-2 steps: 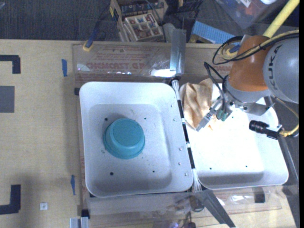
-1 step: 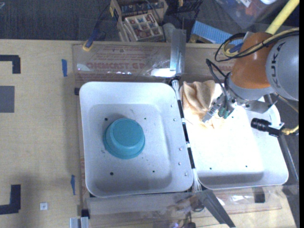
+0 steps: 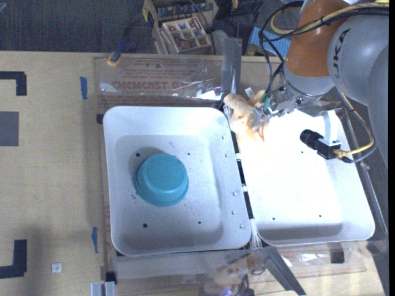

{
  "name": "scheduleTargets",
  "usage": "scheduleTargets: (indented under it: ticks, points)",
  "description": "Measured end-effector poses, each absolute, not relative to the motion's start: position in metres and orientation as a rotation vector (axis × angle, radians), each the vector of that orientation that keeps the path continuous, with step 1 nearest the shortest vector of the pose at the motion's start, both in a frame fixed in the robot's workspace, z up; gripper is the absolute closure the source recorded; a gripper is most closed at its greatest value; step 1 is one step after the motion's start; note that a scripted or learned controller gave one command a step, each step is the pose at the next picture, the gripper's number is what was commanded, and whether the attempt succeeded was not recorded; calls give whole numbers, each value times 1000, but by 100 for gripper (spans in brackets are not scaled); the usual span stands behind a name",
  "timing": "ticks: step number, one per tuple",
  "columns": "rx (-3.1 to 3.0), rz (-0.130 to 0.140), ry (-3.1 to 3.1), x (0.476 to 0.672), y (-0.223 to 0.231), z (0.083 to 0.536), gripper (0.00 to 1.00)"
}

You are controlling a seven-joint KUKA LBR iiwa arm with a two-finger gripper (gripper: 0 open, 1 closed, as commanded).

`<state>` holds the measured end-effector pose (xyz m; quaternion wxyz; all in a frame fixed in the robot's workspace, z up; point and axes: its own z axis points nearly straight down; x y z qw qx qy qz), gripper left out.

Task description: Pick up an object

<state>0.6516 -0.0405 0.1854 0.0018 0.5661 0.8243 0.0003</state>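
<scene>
Arm (image 3: 345, 36) cut off by frame's upper right edge. Gripper (image 3: 266, 106) fingers lost in glare; pale orange object (image 3: 244, 117) beside them blurred (identity unclear).

A teal bowl (image 3: 162, 178) sits upside down (rim down) in the left bin (image 3: 213, 230).

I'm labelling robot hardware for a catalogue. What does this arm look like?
The arm is a rounded grey casing with dark lettering and an orange band above the wrist. Black and yellow cables loop around it. Its gripper is small, metallic, with a teal patch.
</scene>
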Motion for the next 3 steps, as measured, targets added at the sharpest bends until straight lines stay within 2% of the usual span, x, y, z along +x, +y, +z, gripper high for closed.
scheduleTargets:
  ticks: [1,2,3]
  points:
    - [1335,1,2837,667,-14,186,100]
    - [1983,-3,2439,591,-1,188,100]
    - [1942,1,2466,623,45,212,100]
